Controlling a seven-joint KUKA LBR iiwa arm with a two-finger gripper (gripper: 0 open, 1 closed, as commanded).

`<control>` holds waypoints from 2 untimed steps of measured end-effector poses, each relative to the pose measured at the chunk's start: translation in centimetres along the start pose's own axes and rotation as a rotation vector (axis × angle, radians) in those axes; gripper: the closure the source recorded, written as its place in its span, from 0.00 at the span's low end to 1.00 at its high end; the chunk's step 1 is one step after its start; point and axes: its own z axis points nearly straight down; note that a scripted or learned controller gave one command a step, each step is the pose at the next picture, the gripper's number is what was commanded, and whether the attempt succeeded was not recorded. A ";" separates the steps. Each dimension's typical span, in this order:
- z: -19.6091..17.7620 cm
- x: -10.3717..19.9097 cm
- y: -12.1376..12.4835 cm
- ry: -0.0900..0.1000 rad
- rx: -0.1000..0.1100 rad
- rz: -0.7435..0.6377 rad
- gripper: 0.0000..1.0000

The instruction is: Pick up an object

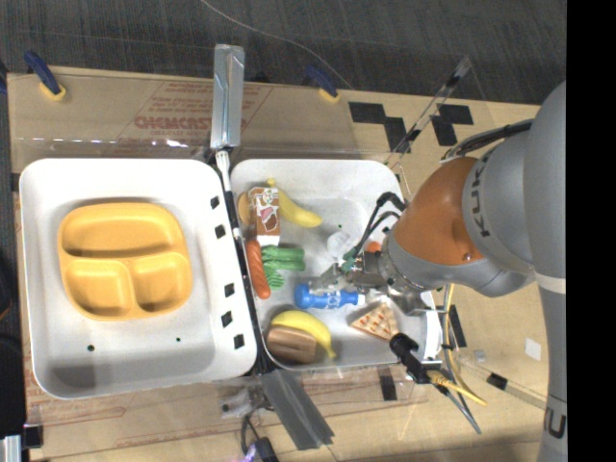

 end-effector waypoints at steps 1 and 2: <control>-0.3 2.6 5.9 -0.007 0.028 -0.039 0.00; -2.9 7.1 11.5 -0.004 0.026 -0.353 0.00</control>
